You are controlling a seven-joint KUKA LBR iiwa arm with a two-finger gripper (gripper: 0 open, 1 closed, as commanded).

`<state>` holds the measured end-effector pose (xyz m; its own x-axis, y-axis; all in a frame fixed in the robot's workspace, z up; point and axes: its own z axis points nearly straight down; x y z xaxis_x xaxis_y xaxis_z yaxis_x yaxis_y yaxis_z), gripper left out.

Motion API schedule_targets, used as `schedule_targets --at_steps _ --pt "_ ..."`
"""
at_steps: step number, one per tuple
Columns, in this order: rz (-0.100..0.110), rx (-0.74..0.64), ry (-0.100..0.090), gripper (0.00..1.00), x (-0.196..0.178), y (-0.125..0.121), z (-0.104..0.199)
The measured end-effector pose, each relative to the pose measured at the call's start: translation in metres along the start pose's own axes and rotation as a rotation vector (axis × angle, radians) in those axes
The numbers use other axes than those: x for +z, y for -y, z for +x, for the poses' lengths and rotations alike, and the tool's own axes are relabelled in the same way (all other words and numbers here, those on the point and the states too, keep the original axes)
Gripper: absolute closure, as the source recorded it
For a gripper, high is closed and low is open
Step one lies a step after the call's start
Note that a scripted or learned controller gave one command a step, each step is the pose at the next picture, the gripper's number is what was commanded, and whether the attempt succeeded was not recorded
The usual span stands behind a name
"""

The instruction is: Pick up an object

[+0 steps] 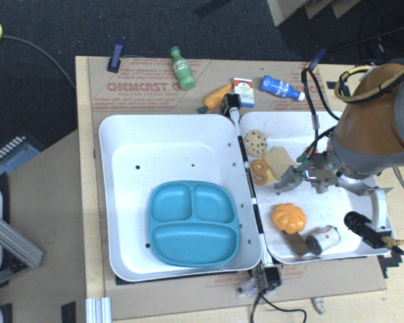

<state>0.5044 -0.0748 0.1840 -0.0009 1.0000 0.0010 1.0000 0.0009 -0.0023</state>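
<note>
Within right white bin: orange plastic pumpkin-shaped toy, light, rigid, slippery, graspable across lobes; gripper state indeterminable.

In the right bin lie an orange pumpkin-like toy, a tan slice, perhaps bread.

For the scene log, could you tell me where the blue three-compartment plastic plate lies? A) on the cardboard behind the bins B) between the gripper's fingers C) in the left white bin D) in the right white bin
C: the blue three-compartment plastic plate lies flat inside the left white bin, apart from the gripper.
</note>
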Motion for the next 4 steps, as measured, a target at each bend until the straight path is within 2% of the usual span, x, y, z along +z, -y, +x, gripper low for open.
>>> schedule_targets --at_steps 1,2,3,4 --pt "0.000 0.002 0.000 0.00 0.038 0.026 -0.017" --pt "-0.002 0.001 0.001 0.00 0.100 0.020 -0.017" --pt "-0.004 0.003 0.002 0.00 0.071 -0.020 -0.076" --pt "0.000 0.000 0.000 0.00 0.100 -0.008 -0.016"
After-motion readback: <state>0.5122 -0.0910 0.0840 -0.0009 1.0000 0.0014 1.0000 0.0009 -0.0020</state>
